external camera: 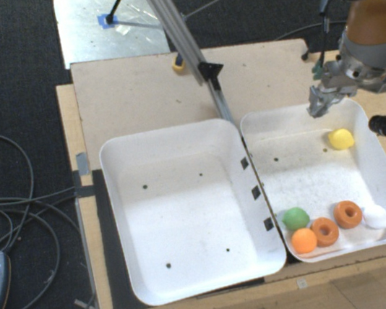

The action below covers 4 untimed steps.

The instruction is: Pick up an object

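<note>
Gripper [317, 109]: above the right bin's [305, 168] far edge; finger state cannot be told.
Yellow object [340, 138]: just beside the gripper, near the bin's far right; roundish, long axis indistinct.
Near edge: green ball [296, 217], orange ball [303, 241], two orange rings [324, 231], white ball [376, 217].

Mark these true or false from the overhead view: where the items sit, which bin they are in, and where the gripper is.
1. The yellow ball lies in the right bin. True.
2. The left bin holds the green ball. False: it is in the right bin.
3. Two orange rings lie near the right bin's front edge. True.
4. The gripper hangs over the left bin. False: it is at the right bin's far edge, near the yellow ball.
</note>
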Each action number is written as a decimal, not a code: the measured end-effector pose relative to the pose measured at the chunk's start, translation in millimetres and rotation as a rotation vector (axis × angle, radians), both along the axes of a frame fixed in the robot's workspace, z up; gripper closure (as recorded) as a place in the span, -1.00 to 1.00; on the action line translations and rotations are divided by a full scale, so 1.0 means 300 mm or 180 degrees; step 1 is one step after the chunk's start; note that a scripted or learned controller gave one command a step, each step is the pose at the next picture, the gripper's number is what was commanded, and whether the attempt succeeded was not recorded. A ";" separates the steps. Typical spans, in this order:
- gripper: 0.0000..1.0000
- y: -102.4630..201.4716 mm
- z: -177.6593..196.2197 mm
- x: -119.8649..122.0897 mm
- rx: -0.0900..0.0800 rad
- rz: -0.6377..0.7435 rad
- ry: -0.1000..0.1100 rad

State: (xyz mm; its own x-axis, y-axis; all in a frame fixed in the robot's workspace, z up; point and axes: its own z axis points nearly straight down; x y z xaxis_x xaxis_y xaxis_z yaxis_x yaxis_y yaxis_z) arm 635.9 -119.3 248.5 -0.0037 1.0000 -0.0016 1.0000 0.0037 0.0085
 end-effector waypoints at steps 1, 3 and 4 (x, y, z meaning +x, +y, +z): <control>1.00 0.171 0.015 -0.083 0.0011 0.0018 0.0025; 1.00 0.505 0.033 -0.191 0.0014 0.0021 0.0026; 1.00 0.664 0.043 -0.240 0.0014 0.0022 0.0028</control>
